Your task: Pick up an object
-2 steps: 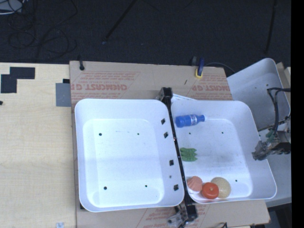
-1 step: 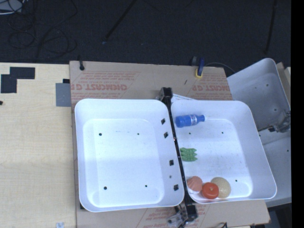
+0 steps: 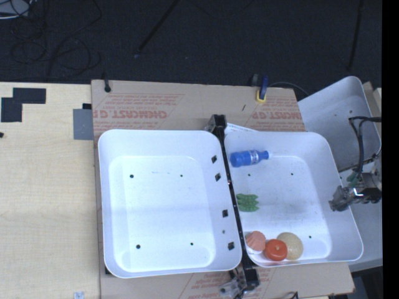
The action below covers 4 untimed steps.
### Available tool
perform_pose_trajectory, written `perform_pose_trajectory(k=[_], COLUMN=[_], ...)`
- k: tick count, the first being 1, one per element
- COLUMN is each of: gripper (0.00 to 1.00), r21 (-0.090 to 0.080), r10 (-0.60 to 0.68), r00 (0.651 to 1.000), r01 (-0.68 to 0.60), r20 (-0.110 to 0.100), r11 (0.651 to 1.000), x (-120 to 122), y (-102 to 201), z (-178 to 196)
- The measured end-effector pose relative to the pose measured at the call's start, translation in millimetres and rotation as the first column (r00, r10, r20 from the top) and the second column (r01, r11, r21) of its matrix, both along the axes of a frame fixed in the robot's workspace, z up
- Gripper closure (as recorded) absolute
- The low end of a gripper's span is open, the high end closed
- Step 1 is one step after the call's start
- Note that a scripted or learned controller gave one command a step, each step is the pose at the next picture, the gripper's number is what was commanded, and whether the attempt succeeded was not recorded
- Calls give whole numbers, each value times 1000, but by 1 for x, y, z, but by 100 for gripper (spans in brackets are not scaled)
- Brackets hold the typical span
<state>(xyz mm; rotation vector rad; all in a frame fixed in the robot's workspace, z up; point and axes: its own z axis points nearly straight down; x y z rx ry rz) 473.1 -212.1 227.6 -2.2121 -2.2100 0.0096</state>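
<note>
White plastic forms both bins; the right bin holds a blue bottle lying near its far left corner, a green piece by the divider, and a pink item, red round object and tan round object clustered at the near edge. Gripper sits at that bin's right rim, touching none of them; I cannot tell how it stands.

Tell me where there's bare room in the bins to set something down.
The left bin floor is bare throughout. In the right bin, open floor lies between the blue bottle, green item and right wall. Crowded: the near corner by the red and tan pieces.
</note>
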Motion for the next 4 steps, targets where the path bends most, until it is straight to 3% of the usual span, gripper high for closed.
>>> perform_pose_trajectory(k=[1,2,3,4], gripper=[100,100,100,100], r21=[-10,-1,-13,-1], r10=[4,0,4,1], r00=[1000,1000,1000,1000], r01=[-4,0,-3,-1], r20=[23,2,31,1], r11=[1000,1000,1000,1000], x=[27,8,24,16], y=[-2,0,-2,0], z=[104,-10,151,12])
